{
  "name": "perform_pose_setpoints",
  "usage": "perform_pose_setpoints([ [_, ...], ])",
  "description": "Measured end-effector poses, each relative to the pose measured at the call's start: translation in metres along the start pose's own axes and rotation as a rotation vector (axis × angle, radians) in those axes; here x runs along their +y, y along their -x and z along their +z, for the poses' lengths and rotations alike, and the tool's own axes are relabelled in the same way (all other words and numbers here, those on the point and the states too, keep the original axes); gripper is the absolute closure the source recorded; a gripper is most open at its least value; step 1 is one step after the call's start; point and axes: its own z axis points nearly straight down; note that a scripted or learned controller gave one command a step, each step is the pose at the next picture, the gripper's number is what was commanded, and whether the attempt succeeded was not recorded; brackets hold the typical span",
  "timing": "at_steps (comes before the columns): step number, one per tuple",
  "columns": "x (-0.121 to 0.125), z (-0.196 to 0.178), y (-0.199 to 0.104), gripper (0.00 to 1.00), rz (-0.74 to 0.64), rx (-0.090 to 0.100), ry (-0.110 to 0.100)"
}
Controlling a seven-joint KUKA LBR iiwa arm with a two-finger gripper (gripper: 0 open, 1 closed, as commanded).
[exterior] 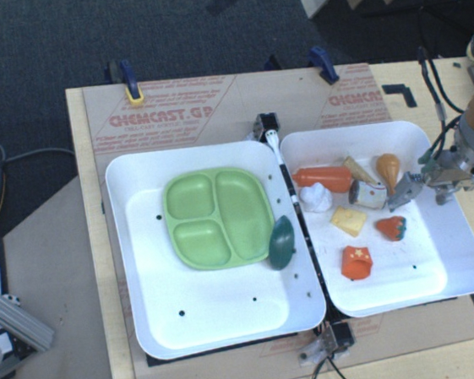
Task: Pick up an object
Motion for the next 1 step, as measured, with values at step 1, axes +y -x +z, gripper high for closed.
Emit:
perform_pose_setpoints([
  [1, 0.0031, -0.0069, -0.0002, 0.00, -0.004, -0.003, 0.014],
])
